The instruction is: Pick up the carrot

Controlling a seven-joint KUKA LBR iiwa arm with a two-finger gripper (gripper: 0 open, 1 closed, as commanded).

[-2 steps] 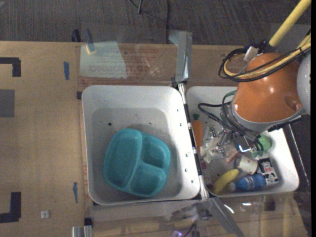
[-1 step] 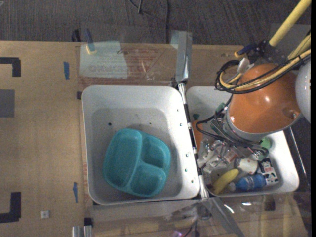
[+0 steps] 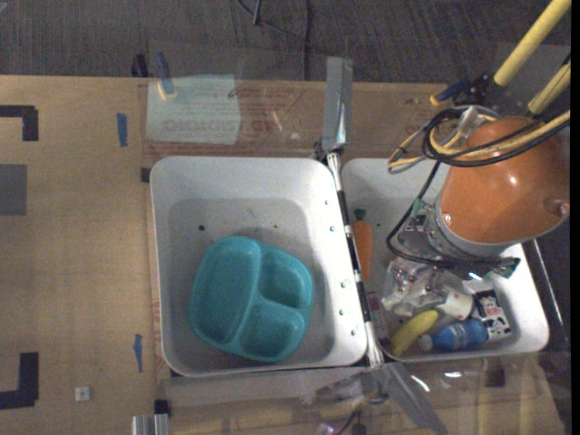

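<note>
Orange wrist band [image 3: 503,193] hiding gripper, carrot [image 3: 362,247] partly visible beside bin wall [image 3: 349,270]

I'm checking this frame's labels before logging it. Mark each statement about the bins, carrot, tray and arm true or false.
1. The carrot lies in the right bin, along its left wall. True.
2. The teal tray is in the right bin. False: it sits in the left bin.
3. The tray has several compartments. True.
4. The carrot rests on the tray. False: they are in separate bins.
5. A banana lies beside a blue bottle. True.
</note>
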